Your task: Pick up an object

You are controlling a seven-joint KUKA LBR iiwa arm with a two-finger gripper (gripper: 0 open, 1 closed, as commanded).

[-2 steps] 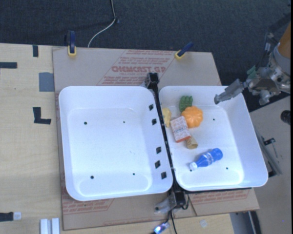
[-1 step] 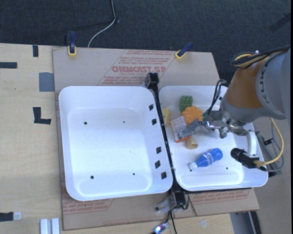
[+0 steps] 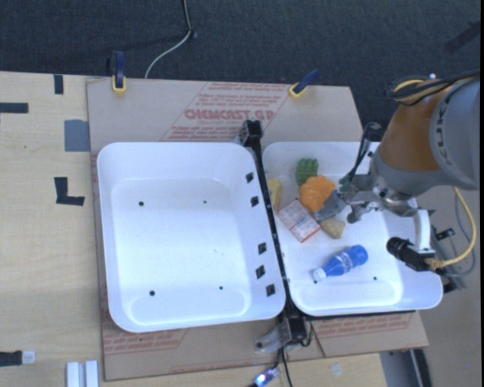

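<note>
Gripper (image 3: 336,205) sits low in the right bin (image 3: 403,297), beside the orange ball (image 3: 316,192) — finger state cannot be told. The ball lies mid-bin, near a tan piece (image 3: 333,228). Likely light, smooth, rounded — grasp across its widest part.

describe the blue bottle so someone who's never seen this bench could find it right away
Of the two white bins, take the right-hand bin, where the arm reaches in. Below the cluster of an orange lump, a green item and a small red-and-white packet, the blue bottle lies on its side, alone. It is the only blue thing there, with a white cap.
</note>
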